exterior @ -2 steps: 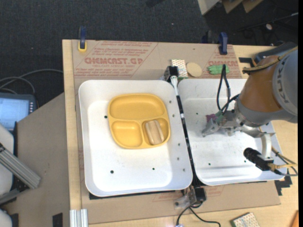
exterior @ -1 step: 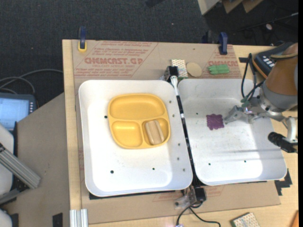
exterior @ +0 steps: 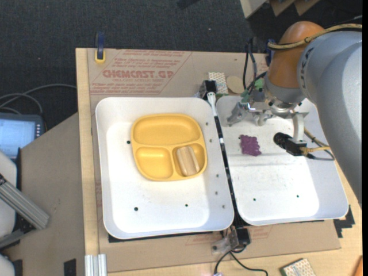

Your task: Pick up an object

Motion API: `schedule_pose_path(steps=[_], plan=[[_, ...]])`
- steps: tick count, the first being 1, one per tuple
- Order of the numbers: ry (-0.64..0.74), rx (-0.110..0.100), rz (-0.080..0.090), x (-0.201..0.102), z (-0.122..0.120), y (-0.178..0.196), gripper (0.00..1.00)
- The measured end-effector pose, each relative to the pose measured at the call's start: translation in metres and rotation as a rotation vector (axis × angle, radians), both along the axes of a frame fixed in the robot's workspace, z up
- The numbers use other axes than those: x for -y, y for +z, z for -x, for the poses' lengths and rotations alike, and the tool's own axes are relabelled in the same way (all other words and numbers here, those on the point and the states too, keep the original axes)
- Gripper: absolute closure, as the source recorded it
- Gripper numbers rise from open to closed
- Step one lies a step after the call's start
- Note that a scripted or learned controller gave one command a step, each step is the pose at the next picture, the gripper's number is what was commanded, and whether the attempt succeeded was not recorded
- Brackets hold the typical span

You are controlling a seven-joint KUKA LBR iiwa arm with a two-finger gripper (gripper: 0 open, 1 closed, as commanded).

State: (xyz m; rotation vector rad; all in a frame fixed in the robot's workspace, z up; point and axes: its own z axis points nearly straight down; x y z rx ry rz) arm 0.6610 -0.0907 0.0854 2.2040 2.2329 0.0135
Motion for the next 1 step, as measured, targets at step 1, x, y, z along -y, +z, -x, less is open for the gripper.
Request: schedule_pose_path(steps=[1], plan=[[-0.018, -0.015, 0.003, 0.0491, 0.0689, -0.0011, 0.0]])
